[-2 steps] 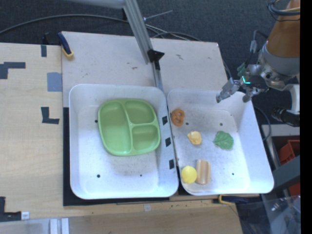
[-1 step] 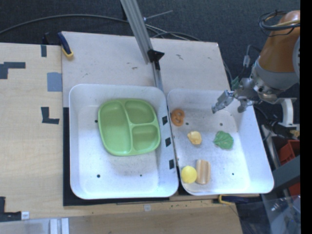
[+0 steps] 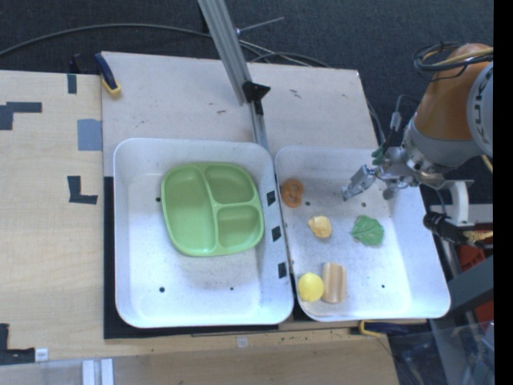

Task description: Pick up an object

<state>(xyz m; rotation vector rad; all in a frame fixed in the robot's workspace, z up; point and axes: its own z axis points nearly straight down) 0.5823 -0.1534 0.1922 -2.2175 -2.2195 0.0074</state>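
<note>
Nothing is lifted yet: the gripper (image 3: 370, 180) hovers near the right bin's (image 3: 417, 295) far edge, fingers apart and empty, green leaf toy (image 3: 368, 230) just beside

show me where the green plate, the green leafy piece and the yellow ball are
green plate (image 3: 212, 208): camera view, on its centre divider.
green leafy piece (image 3: 368, 230): camera view, its middle.
yellow ball (image 3: 310, 286): camera view, its top.

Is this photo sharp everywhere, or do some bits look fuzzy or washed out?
In the camera view, light is soft and even, with faint shadows; the green tray and the small food pieces, such as the green leafy item, read clearly though a little soft; the gripper is a blurry grey tangle, too indistinct to read; the white bin walls look bright, nearly washed out.
</note>
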